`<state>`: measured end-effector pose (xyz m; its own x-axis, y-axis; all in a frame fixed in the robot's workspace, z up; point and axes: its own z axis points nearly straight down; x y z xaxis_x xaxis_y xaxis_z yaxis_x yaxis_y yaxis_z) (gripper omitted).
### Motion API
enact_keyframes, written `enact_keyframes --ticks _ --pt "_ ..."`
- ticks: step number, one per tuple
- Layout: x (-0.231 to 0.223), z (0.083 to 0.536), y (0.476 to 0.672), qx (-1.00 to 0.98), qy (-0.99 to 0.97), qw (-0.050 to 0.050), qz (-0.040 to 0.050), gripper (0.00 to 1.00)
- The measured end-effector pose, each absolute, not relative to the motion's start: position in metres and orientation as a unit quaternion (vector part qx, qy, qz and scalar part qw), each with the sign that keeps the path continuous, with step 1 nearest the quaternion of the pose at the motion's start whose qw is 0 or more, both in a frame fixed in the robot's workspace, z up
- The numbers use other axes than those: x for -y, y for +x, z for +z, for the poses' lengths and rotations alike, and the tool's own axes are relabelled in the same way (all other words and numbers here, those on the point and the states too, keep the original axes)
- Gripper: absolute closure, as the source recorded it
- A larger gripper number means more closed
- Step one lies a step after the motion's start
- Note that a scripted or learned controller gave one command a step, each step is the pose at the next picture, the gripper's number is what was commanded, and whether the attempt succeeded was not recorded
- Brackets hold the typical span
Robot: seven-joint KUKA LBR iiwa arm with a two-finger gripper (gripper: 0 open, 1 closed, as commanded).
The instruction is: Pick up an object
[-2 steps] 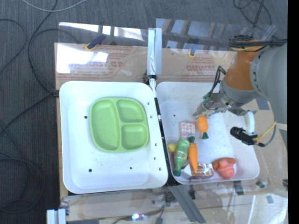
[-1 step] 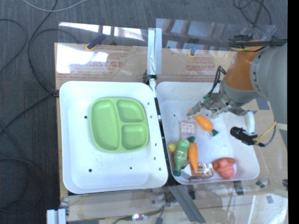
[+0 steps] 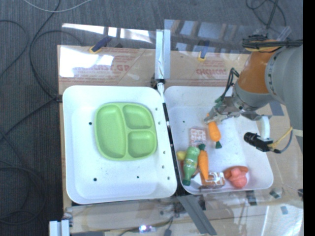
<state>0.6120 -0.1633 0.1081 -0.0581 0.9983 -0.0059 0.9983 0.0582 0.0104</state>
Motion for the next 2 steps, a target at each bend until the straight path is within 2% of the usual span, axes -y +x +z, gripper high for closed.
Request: enact_keyframes --ticks 1,2 --pt "0.1403 0.0948 0.6398 -0.742 0.670 0.002 0.0006 1.00" --pt "0.1403 0.0928 0.6386 -0.742 0.670 0.000 -0.0008 0.00"
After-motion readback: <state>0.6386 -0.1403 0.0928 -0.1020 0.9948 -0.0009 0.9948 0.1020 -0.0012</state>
